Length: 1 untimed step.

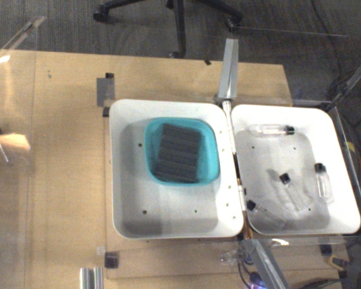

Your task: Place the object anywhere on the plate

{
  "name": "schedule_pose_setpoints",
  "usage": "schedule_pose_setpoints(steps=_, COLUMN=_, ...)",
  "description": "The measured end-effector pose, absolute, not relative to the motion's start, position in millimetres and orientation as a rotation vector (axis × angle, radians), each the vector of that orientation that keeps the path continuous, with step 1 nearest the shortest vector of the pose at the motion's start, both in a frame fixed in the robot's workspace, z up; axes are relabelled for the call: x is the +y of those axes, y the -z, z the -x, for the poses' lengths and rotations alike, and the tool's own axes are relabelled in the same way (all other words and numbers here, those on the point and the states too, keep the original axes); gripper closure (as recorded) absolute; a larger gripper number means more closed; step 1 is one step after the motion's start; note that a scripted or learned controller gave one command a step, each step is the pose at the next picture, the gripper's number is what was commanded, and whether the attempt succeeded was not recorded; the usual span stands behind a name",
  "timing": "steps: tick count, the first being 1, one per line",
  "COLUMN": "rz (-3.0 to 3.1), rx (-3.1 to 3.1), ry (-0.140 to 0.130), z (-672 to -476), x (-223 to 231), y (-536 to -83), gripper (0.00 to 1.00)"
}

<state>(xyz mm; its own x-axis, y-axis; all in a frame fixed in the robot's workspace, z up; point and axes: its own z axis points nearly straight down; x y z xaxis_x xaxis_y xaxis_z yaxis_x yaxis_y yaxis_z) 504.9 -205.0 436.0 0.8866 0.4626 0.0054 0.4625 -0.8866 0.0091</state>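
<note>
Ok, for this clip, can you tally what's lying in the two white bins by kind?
Square teal plastic plate: 1
Dark grey ribbed foam block, lying on the plate: 1
Clear plastic vials with black caps, in the right bin: 4 ()
Total: 6

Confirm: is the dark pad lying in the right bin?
No, the dark pad lies on the teal plate in the left bin; the right bin holds clear vials.
</note>
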Motion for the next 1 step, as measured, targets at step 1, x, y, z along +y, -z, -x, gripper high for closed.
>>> schedule_pose_setpoints(steps=1, rz=-3.086, rx=0.551, ry=-0.010, z=-489.1, x=-205.8, y=-435.3, gripper=0.00)
